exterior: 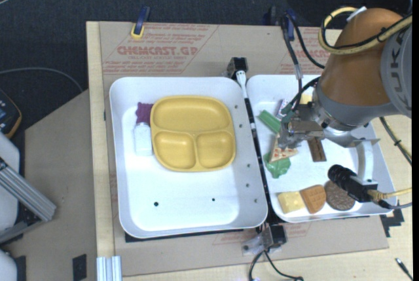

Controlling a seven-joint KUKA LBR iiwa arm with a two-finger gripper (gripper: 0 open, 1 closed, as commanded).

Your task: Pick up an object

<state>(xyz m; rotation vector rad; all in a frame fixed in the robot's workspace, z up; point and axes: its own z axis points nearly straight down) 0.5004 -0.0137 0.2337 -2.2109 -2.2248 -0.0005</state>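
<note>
Tabletop (105,142) of brown board carries two white bins side by side. Your left bin (183,207) holds a yellow divided plate (193,131), touching a purple and white item (142,126) at its left. Your right bin (294,213) holds green pieces (277,167), a pizza slice (282,154), tan blocks (302,200). The jaws (293,131) hover over the pizza slice; you cannot tell their spread.
</note>
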